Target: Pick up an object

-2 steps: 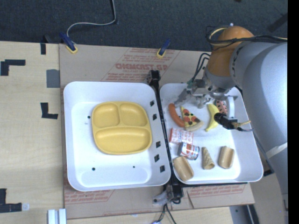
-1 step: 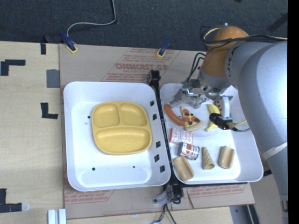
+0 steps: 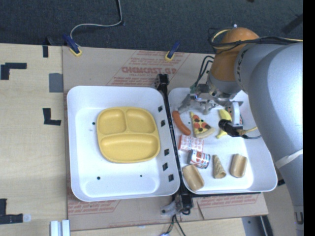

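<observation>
1. We saw the arm (image 3: 275, 92) reaching in over the right bin (image 3: 256, 183), with the gripper (image 3: 206, 101) low above that bin's far end, close to the pizza slice (image 3: 200, 124) and the sausage (image 3: 181, 122).
2. We could not tell from this view how the tool stood, nor whether anything lay in its grasp.
3. The candidate things all lay in the right bin: the pizza slice and sausage near the divider, a banana (image 3: 225, 119) partly under the wrist, a small can (image 3: 199, 158) on a printed packet (image 3: 190, 143), and three bread pieces (image 3: 192, 177) along the near edge.
4. The left bin (image 3: 81, 146) held a yellow divided plate (image 3: 129, 134), well apart from the tool.
5. We judged crowding the main risk: pizza, sausage and banana lay so near one another that a descent could nudge one aside or catch two.
6. We also judged the flat pizza slice and packet likely to slip, offering little edge to grip.
</observation>
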Available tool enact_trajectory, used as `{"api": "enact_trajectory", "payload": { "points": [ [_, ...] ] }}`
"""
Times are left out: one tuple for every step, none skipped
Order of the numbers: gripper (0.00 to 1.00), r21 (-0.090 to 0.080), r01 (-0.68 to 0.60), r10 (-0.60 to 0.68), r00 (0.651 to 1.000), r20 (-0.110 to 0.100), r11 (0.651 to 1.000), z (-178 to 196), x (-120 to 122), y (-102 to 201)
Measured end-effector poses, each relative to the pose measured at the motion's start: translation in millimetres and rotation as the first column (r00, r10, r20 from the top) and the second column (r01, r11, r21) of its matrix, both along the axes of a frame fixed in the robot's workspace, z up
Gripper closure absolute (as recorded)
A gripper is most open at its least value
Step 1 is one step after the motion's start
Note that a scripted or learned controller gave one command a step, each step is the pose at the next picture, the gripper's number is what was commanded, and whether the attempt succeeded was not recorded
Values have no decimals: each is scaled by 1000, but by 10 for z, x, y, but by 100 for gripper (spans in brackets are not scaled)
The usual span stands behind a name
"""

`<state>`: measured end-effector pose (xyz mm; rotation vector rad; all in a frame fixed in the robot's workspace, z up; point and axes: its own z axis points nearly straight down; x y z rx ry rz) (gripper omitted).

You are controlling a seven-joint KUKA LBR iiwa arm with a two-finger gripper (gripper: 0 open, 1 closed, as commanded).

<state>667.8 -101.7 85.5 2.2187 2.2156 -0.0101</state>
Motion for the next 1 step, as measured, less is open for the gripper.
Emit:
{"api": "enact_trajectory", "payload": {
  "points": [
    [0,-2,1,-1,1000,0,1000,1,-2,12]
  ]
}}
